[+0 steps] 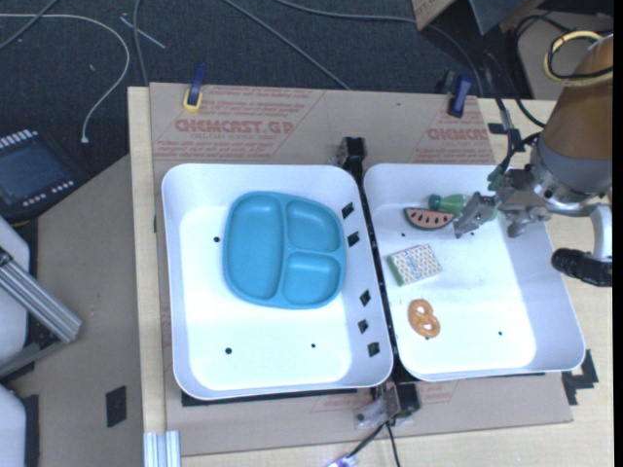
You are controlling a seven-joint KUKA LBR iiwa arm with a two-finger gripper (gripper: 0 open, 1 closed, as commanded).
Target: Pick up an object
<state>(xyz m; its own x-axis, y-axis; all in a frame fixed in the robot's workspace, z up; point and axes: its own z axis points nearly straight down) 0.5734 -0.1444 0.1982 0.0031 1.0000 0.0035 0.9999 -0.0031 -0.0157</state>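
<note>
Gripper (490,213) positioned over right bin (545,309), finger state not discernible, watermelon slice (429,219) just beside, pretzel (423,318) apart.

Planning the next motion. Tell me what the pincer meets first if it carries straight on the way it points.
Probably the watermelon slice: the pincer points toward the bins' divider, just beside the slice. Its height above the right bin is unclear.

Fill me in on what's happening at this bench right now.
A robot arm reaches in from the right, its end effector hovering over the right bin, close to a watermelon slice toy and a green object. A patterned square piece and a pretzel lie nearer the front. The left bin holds a blue divided plate. Nothing is visibly gripped yet.
</note>
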